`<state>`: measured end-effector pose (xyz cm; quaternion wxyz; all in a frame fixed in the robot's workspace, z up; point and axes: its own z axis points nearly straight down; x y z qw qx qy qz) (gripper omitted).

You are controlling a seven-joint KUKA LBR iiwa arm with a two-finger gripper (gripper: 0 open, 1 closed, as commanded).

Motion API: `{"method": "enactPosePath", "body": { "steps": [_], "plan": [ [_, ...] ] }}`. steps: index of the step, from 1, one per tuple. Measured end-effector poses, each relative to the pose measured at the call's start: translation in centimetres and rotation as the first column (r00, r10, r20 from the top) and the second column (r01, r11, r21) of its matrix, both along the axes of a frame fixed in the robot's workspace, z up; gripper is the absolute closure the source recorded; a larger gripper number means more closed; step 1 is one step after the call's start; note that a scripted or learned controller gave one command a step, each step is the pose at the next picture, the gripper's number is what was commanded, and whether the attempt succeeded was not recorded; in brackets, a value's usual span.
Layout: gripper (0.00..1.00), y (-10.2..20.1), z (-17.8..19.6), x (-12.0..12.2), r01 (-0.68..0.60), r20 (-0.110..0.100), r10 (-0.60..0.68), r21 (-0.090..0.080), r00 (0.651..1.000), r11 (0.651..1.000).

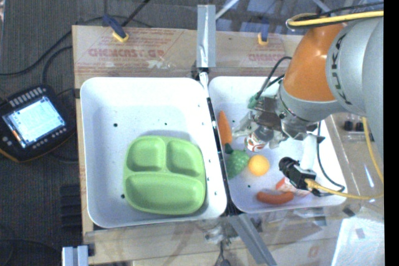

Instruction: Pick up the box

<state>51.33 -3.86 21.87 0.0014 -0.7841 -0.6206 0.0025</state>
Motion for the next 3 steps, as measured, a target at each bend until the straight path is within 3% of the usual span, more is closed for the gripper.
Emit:
{"method": "enactPosePath", "body": {
  "steps": [1, 2, 3],
  "plan": [
    [1.0, 2.1, -3.6, 6.5, 0.0, 0.001, 0.0, -0.004, 1.0, 1.0],
    [1.0, -1.8, -3.6, 3.6, 0.011, 0.001, -0.011, -0.003, 1.0, 1.0],
    [1.0, 7.0, -3.6, 1.7, -0.072, 0.0, 0.072, 0.001, 0.997, 0.997]
  ]
}}
